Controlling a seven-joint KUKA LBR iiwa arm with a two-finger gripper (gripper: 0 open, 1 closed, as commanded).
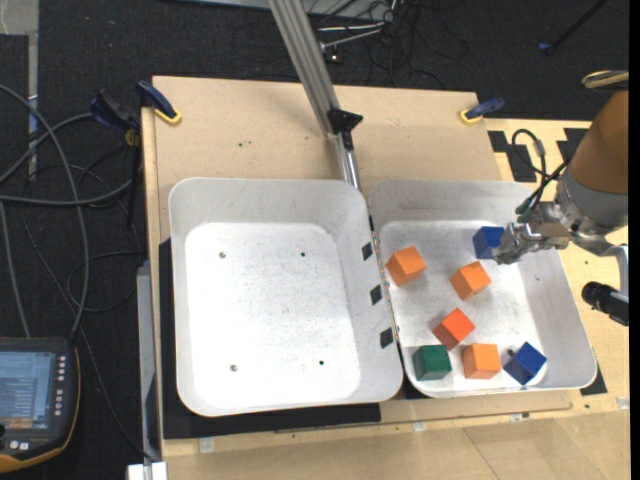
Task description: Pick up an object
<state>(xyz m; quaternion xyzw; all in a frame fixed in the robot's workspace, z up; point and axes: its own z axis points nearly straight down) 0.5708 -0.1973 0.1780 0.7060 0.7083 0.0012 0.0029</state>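
- Camera view: the left bin (200,268) lies beside the right bin (560,298), which holds seven cubes.
- The arm (605,163) reaches over the right bin's far right side.
- The gripper (515,243) touches a blue cube (487,240); its grip cannot be told.
- Orange cubes (405,264), (470,280), (457,326), (481,360), a green cube (432,362) and another blue cube (525,362) lie apart.

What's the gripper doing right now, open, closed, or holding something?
Gripper: cannot be told; it sits in the right bin beside a blue cube.
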